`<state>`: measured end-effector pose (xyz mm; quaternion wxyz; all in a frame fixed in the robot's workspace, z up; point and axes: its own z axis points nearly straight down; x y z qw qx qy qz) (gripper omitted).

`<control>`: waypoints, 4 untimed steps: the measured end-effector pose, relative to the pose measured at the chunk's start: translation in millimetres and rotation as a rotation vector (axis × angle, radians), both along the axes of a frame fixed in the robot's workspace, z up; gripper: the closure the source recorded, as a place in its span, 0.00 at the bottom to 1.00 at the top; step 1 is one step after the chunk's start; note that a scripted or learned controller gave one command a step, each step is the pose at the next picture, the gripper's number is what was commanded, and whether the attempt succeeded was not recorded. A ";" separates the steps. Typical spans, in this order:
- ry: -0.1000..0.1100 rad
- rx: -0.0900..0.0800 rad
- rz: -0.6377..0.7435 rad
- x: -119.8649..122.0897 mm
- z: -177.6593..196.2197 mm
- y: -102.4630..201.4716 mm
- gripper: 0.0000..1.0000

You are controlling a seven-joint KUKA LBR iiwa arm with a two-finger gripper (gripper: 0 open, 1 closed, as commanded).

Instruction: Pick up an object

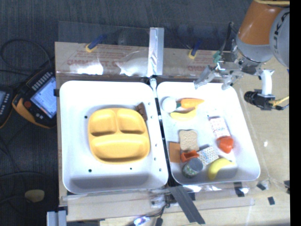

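Observation:
My gripper (214,78) hangs over the far edge of the right bin (244,126), its two fingers spread apart with nothing between them. Below and left of it in that bin lie an orange carrot piece (192,102), a yellow banana (182,115) and a small white round object (167,103). Lower down sit a slice of toast (188,139), a red-and-white packet (217,125), a red item (226,144), a yellow lemon-like fruit (217,166) and a grey can (192,167).
The left bin (75,140) holds a yellow divided plate (118,134) with a small brown object (140,109) at its far corner. A handheld pendant (40,100) lies left of the bench. A metal divider post (155,51) stands behind the bins.

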<state>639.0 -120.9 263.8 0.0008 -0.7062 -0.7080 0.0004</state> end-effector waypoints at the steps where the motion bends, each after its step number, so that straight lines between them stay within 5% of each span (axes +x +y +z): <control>1: 0.001 -0.001 0.134 2.3 -152.2 -23.8 0.00; 2: -0.010 -0.007 0.355 -8.0 -174.4 17.0 0.00; 3: -0.016 -0.005 0.355 -6.4 -163.6 17.9 1.00; 4: 0.000 -0.004 -0.035 29.2 -80.2 66.2 1.00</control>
